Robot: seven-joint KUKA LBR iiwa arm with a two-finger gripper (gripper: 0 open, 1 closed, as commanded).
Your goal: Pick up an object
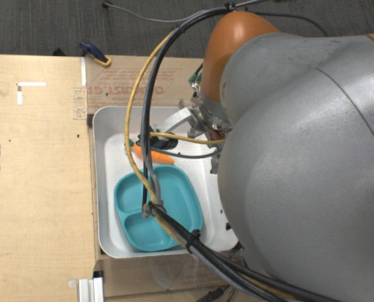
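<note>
Bin (105, 187): white, shallow, on the wooden bench (36, 168); its right part is covered by the grey arm (300, 168).
Contents: teal divided plate (181, 197) in the near half; orange carrot (162, 158) with a green tip lying flat just beyond the plate's far rim.
Gripper (196, 121): over the bin's far end, near the carrot, mostly hidden under the wrist; open or closed, cannot tell.
Cables (143, 93): yellow and black, draped across the carrot and the plate.
Likely target: the carrot, since it lies closest to the gripper.
Handling, carrot: looks like a light, smooth toy that may roll or slip; pinch across the thick middle, not the taper.
Handling, plate: stiff, light and wide; only the rim or the divider offers a hold.
Risk: the cables may snag.
</note>
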